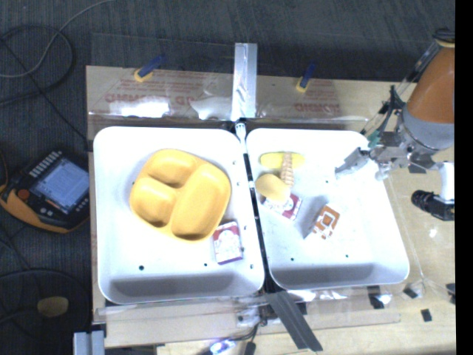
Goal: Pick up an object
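On the dark floor at the far left lies a handheld control unit (53, 191) with an orange body and a bluish screen. The bench (103, 87) to its right carries two shallow white bins side by side.

The left bin (111, 220) holds a big yellow divided dish (181, 193), lying in its upper middle part. Just beside the dish's lower right edge sits a small white carton (228, 242) with a pink picture, close to the wall between the bins.

The right bin (369, 265) has a cluster near its upper left corner: a flat yellow piece (275, 159) with a ridged tan stick (286, 171) lying across it, and below them a rounded yellow lump (270, 188) touching a small white packet (290, 207) with pink print. Apart from that cluster, nearer the middle of the bin, lies a small orange and white box (324, 222), tilted.

At the right, the grey arm (432, 106) with its orange band reaches over the bin's upper right edge. The pincer (356, 161) points left and down over the bin's upper right part, well apart from every item; nothing sits between its fingers, and whether they are spread or closed cannot be told.
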Robot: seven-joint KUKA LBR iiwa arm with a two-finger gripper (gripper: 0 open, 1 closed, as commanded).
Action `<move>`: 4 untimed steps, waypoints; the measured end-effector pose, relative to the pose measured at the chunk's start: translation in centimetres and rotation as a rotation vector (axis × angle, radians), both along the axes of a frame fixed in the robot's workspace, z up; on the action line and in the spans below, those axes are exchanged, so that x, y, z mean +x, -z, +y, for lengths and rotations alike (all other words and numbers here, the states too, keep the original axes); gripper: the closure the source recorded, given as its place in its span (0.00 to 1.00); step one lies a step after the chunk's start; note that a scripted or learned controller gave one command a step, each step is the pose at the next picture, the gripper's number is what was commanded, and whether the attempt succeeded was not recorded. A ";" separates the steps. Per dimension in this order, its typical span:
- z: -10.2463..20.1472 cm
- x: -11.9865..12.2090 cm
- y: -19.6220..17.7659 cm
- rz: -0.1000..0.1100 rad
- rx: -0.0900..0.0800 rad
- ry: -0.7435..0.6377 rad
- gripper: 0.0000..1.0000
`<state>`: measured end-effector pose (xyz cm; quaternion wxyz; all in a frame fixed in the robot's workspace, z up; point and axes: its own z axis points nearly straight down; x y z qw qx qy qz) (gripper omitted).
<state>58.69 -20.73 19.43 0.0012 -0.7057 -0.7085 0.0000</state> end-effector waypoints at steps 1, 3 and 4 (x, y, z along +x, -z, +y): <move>2.9 -3.3 10.2 -0.003 0.000 -0.134 0.00; 3.7 -7.7 9.4 -0.020 -0.004 -0.110 1.00; 9.6 -6.9 6.0 0.001 -0.001 0.077 1.00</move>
